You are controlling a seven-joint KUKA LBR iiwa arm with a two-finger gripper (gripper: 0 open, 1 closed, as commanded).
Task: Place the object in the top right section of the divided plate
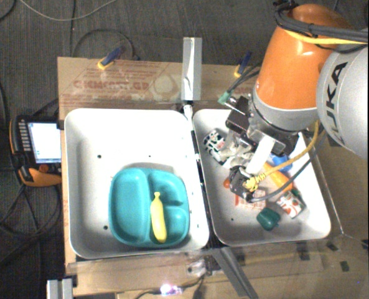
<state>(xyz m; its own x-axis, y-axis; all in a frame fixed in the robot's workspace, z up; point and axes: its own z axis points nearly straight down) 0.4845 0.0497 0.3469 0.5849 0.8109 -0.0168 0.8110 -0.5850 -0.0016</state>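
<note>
The job is not done yet. The teal plastic divided plate (129,212) sits in the white bin on the left (84,136). Its top right part looks bare. 1 long yellow toy banana (158,217) lies on the plate. It rests along the ridge down the middle, with most of it low, by the bottom right part. So it is on the plate, but I think it is in the wrong spot.

The task does not say which thing to move. It could be the banana, or 1 of the things in the white bin on the right (321,226). In that bin I see a small dark green block (268,218), a red and white packet (291,205), an orange thing (279,179) and a small black and white toy (214,145). All of them are far from the plate.

The grey and orange arm (296,61) leans in from the right and bends down over the right bin. Its gripper (239,161) hangs low in the middle of that pile. I cannot tell if the jaws are apart or together, or if they hold anything.
</note>
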